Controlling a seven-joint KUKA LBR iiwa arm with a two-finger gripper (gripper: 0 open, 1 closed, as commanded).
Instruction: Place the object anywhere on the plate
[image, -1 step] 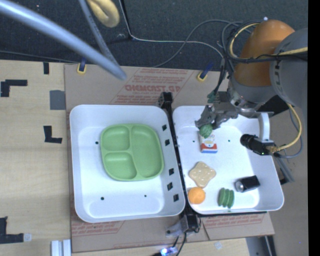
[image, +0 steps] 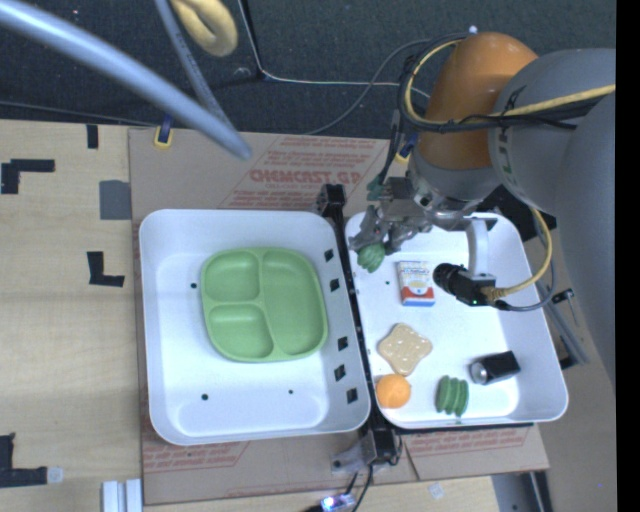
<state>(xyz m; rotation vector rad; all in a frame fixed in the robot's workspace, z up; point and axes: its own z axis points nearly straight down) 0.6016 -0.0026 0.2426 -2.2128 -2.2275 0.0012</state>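
Observation:
A green divided plate (image: 265, 303) lies in the left bin (image: 165, 330). My gripper (image: 375, 245) hangs over the far left corner of the right bin (image: 535, 350), close to the wall between the two bins. A small dark green object (image: 371, 259) sits between its fingertips, just right of that wall. The plate lies to the left of the gripper and a little nearer the camera, with nothing on it.
In the right bin lie a red and white carton (image: 415, 281), a tan cracker-like piece (image: 404, 347), an orange ball (image: 393, 391), a green ridged vegetable (image: 452, 395) and a short black cylinder (image: 494, 368). A grey pole (image: 130, 75) crosses the top left.

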